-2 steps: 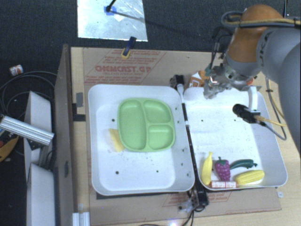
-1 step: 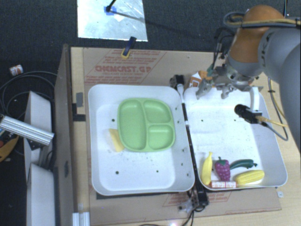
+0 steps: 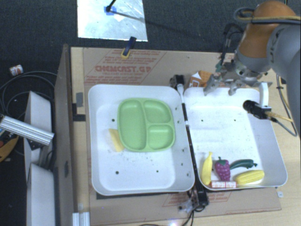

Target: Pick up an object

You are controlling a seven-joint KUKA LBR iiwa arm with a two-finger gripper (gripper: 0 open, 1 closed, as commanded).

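1. Arm (image 3: 270, 32) hangs over right bin (image 3: 225, 126) far edge; gripper (image 3: 222, 87) spread, grasping nothing, prob. staged above a pick.
2. Left bin (image 3: 103, 173): green divided plate (image 3: 145, 125) centred, yellow piece (image 3: 115, 140) touching its left edge.
3. Pick candidates bunched at right bin's near edge: corn (image 3: 249, 177), banana (image 3: 207, 168), grapes (image 3: 222, 168), green pepper (image 3: 242, 164) — well apart from gripper.

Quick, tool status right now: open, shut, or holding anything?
Tool: open, holding nothing, above the far edge of the right bin, well away from the toy food at its near end.
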